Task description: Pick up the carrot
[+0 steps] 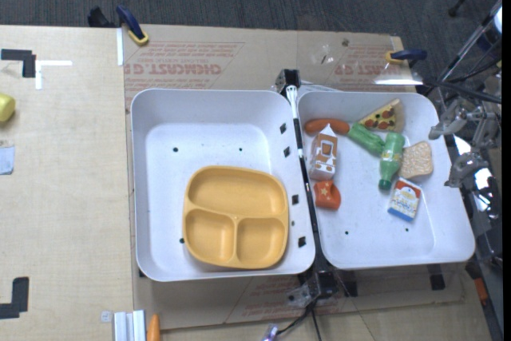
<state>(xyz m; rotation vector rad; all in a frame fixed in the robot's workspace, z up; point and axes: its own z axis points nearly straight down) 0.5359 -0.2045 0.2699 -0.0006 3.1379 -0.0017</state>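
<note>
The carrot (pixel 327 125) looks to be the orange-red elongated piece lying at the back left of the right bin (pixel 447 239), close to the divider between the bins. It lies just behind a small milk carton (pixel 323 156). My gripper (pixel 461 148) hangs over the right bin's right rim, amid grey metal parts and cables, far to the right of the carrot. Nothing shows in its grasp.
Around the carrot in the right bin lie a pizza slice (pixel 381 116), a green cucumber (pixel 365 140), a green bottle (pixel 390 160), a cracker (pixel 416 160), a red piece (pixel 326 194) and a blue-white box (pixel 404 200). A yellow divided plate (pixel 236 216) sits in the left bin (pixel 160 172).
</note>
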